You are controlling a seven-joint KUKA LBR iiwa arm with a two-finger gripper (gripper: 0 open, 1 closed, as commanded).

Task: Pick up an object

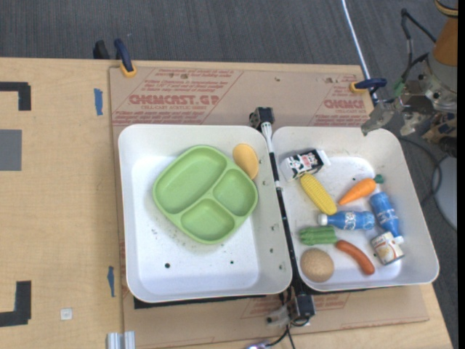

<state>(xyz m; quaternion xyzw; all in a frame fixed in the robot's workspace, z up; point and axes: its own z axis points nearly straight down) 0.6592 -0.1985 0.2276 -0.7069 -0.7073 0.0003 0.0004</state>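
Leftmost, the left bin (138, 217) contains a green divided plate (205, 193) with a yellow lemon (246, 160) touching its upper right edge. The right bin (418, 217) contains a milk carton (305, 163), corn (317, 194), carrot (357, 190), two blue bottles (383, 211), green vegetable (318, 235), potato (317, 265), sausage (354, 257) and small jar (387, 248). The tool (396, 116) hangs over that bin's upper right corner; finger state cannot be determined.

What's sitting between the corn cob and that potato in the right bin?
In the camera view, a green pepper lies between the corn cob and the potato.

plate (205, 193) in left bin (138, 217), corn (317, 193) in right bin (418, 257)
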